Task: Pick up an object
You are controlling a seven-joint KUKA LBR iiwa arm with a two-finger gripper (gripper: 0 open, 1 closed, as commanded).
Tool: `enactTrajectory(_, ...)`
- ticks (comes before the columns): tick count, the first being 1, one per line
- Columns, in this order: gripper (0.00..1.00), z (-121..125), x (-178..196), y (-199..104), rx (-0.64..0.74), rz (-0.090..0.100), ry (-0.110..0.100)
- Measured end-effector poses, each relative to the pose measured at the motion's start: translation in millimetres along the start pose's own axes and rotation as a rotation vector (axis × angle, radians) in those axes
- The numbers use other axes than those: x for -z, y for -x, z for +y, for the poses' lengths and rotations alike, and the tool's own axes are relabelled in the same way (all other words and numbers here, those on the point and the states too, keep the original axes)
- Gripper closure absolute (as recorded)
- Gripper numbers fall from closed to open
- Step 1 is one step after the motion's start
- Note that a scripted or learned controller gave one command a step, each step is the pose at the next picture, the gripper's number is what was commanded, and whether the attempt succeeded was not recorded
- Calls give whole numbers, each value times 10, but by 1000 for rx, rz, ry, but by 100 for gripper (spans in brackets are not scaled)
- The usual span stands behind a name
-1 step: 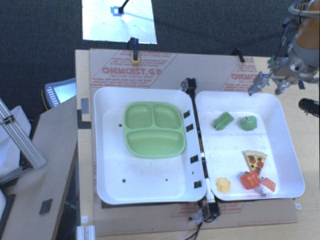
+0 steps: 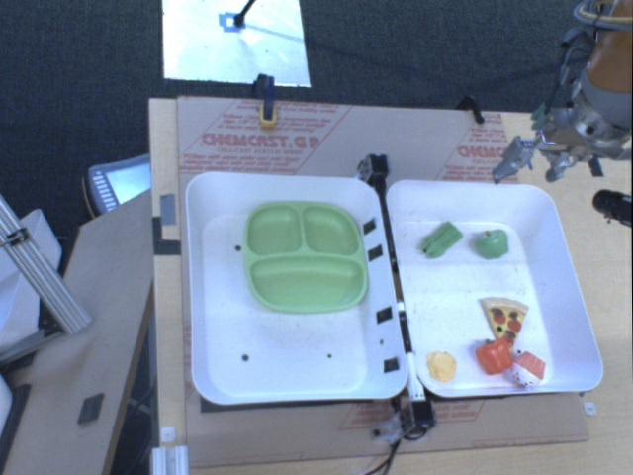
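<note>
The right bin (image 2: pixel 564 265) holds several toy foods. A long green piece (image 2: pixel 440 238) and a round green one (image 2: pixel 491 243) lie near its back. A pizza slice (image 2: pixel 504 317), a red piece (image 2: pixel 494 356), a red-and-white piece (image 2: pixel 528 367) and a small yellow piece (image 2: pixel 441 366) lie near its front. My gripper (image 2: pixel 536 161) hangs above the back right rim of this bin, over the cardboard. Its fingers (image 2: pixel 509 159) are spread open with nothing between them.
The left bin (image 2: pixel 218 344) holds a green divided plate (image 2: pixel 305 257). Black clips run along the seam between the bins (image 2: pixel 388 265). A yellow clamp (image 2: pixel 267 115) sits at the back edge of the cardboard, and a grey panel (image 2: pixel 235 28) lies beyond it.
</note>
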State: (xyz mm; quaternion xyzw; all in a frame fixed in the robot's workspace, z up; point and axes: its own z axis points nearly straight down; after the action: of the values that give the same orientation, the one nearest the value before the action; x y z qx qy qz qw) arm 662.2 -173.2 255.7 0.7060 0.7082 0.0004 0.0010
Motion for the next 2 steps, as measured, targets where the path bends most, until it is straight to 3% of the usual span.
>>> enactTrajectory(2,0,41,-947,-137,3,1,-3)
